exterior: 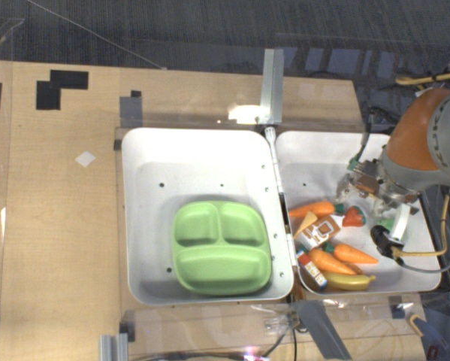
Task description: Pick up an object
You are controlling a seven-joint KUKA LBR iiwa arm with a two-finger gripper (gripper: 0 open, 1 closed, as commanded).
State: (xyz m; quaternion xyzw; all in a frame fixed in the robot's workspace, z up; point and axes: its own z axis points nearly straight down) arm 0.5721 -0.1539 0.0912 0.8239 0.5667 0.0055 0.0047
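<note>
The right bin holds a heap of toy food near its front. In it lie an orange carrot, a second carrot, a third carrot, a yellow banana, a small brown-and-white box and a red fruit. My gripper hangs low over the right bin, just above and behind the red fruit. The grey wrist with its orange band hides the bin's right part. I see nothing held.
In the left bin a green divided plate lies toward the front. A metal post stands behind the wall between the two bins. A black cable loops from the wrist over the right bin's front corner.
</note>
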